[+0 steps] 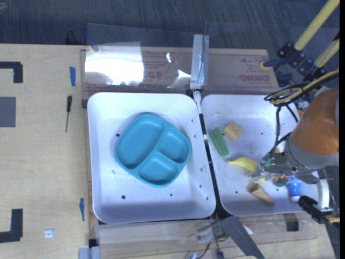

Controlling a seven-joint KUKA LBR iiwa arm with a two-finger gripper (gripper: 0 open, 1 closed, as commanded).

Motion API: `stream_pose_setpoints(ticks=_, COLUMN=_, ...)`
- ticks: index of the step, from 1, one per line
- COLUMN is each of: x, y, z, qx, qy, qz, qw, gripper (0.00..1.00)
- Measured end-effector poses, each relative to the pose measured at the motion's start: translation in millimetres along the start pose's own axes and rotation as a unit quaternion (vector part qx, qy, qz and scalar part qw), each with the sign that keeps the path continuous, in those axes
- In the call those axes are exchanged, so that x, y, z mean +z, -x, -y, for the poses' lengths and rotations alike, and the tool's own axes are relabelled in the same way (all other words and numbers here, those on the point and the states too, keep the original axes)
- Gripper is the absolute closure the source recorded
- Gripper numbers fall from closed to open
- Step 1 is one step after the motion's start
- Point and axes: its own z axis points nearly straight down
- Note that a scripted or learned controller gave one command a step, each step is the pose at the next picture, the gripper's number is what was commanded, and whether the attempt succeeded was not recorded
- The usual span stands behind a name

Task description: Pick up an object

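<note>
The right bin [242, 109] holds a green stick [219, 142], a tan block [233, 130], a yellow banana-shaped piece [243, 164] and a tan wedge [262, 193]. My gripper [268, 170] hangs low over the right bin, just right of the yellow piece and above the tan wedge. Its metal tips sit close to the yellow piece's right end. Whether anything sits between them is hidden by the wrist's clutter. A small blue item [294, 188] lies beside the wrist.
The left bin [102, 144] carries a blue divided plate [153, 149]. A clear plastic sheet [140, 63] and a taped post [199, 61] stand behind the bins. Cables [291, 90] trail from the arm at the right. A screwdriver [68, 112] lies on the bench at the left.
</note>
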Motion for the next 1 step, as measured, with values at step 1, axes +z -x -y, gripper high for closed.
stream_pose_setpoints(ticks=1, x=-143.2, y=-69.9, z=-3.6, qx=0.035, qy=0.003, qz=-0.001, qw=0.9994, gripper=1.0)
